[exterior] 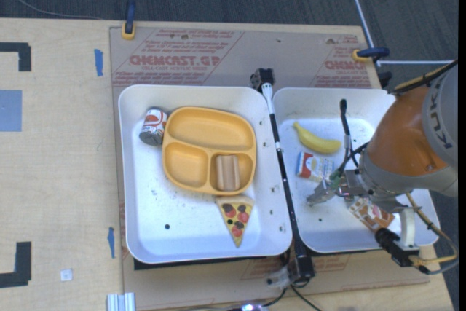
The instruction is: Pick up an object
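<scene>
- While the grey and orange arm is reaching in from the right, it is hanging over the right bin.
- Sitting in the left bin, a yellow divided tray is holding a brown roll; a can is lying just beside it, a pizza slice below it.
- Lying in the right bin are a banana and a small red-and-white carton.
- Hovering just right of the carton, the gripper is showing too little to tell how it is set.
</scene>
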Robot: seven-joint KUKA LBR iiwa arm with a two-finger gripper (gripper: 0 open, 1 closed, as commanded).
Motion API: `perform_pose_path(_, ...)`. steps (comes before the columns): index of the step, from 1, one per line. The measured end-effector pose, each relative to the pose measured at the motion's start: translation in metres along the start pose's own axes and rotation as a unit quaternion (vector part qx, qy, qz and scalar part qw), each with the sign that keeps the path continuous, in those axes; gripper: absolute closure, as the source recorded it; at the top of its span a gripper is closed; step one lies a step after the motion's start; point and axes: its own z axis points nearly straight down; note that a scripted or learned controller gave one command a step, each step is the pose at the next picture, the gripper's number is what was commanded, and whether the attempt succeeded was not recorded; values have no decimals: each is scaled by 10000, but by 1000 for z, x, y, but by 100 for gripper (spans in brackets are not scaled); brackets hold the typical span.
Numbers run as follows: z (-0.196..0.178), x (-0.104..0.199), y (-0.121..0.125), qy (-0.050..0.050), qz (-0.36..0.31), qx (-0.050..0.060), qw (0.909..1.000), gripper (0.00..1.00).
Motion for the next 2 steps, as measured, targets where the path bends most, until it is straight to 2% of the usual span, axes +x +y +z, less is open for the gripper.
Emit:
perform_pose_path(1,-11,-5,2,-67,28,-60,10000,100)
perform_pose_path(2,-11,-5,2,-65,24,-59,10000,0)
